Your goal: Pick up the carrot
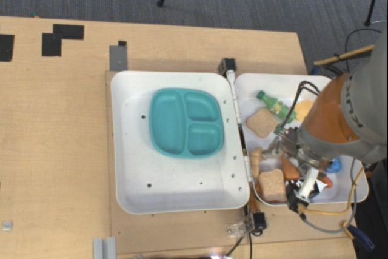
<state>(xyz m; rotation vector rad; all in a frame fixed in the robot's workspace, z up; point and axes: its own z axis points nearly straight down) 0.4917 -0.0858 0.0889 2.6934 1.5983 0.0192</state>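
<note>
The gripper (284,144) is low inside the right bin (285,85), at the end of the grey arm with the orange band. Whether it is apart or together I cannot tell, because the wrist covers it from above. Nothing is seen to be held in it.

The carrot (291,168), a short orange piece, lies in the same bin just beside the gripper, on the side toward the bottom of the view, and the arm partly hides it. I cannot tell if the gripper touches it. A slice of toast (271,185) lies beyond the carrot, near the bin's lower corner. A pale bread roll (256,161) is just beside the gripper on the side away from the arm. Another slice of bread (262,122) and a green bottle (271,103) lie above the gripper in the view. Well apart from the gripper, the left bin (121,148) holds a teal divided plate (185,122).
</note>
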